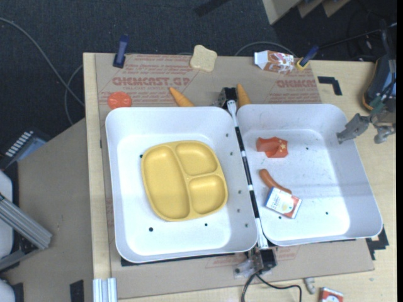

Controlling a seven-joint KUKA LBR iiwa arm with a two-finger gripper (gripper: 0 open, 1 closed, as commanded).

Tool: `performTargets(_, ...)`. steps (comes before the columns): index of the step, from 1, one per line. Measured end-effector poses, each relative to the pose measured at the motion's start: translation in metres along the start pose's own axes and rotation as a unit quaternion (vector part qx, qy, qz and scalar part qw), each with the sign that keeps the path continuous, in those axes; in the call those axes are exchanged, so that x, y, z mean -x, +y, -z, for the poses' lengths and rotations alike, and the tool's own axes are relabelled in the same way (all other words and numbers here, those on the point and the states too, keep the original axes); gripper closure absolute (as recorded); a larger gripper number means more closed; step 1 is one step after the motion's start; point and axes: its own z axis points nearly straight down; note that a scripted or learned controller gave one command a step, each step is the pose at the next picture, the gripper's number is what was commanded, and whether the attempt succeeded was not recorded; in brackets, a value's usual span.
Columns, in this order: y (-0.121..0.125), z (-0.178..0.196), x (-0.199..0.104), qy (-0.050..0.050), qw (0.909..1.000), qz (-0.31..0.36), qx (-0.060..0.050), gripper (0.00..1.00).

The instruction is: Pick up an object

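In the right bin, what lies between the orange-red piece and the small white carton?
In the camera view, a sausage lies between the orange-red piece and the small white carton, its lower end close to the carton.

Both white bins (pixel 302 121) look like smooth, slightly glossy moulded plastic. The yellow divided plate (pixel 184 180) in the bin farther from the hand (pixel 365 128) is matt plastic. The worktop (pixel 60 194) looks like pale wood, overlaid with printed brown cardboard (pixel 151 77). The hand looks like dull grey metal.
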Motion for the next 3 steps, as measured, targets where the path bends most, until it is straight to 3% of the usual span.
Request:
performTargets(1, 0.077, -0.048, -0.050, 0.001, 1.0000, 0.001, 0.000, 0.00)
performTargets(2, 0.111, -0.177, -0.125, 0.001, 1.0000, 0.001, -0.001, 0.00)
performTargets(3, 0.057, -0.177, -0.116, 0.000, 1.0000, 0.000, -0.001, 0.00)
